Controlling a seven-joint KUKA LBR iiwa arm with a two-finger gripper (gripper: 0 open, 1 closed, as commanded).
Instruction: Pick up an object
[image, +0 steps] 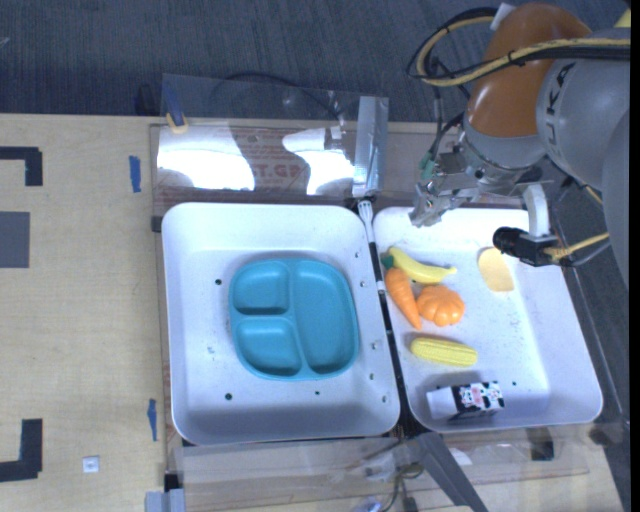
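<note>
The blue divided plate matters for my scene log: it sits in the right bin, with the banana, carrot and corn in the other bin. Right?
Not quite. The camera view shows the blue divided plate in the left bin; the banana, carrot and corn lie in the right bin.

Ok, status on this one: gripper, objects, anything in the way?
Gripper over right bin's far edge, nothing seen held. Banana, carrot, corn loose in bin. Blue tray in left bin, clear of path.
</note>
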